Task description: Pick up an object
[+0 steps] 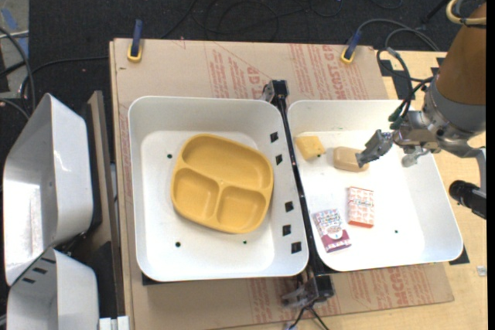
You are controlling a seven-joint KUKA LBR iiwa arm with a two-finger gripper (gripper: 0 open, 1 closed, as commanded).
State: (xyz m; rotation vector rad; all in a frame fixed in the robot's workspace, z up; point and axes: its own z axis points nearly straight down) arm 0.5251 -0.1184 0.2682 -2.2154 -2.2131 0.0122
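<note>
Several small items lie in the right bin (433, 243): a yellow wedge (310, 146) near its left wall, a tan lump (346, 159) beside it, a red-and-white packet (360, 206) and a pink-and-purple packet (331, 229) toward the front. My gripper (392, 153) hangs over the upper middle of this bin, open, with nothing between its fingers. Its left finger (373, 148) is right next to the tan lump's right end. The grey arm with its orange band (469, 58) comes in from the right.
The left bin (147, 189) holds a yellow divided plate (221, 183). A black divider with clips (288, 166) runs between the bins. Both bins rest on a cardboard sheet (232, 66). White containers (42, 174) stand at the far left, and cables lie on the dark floor behind.
</note>
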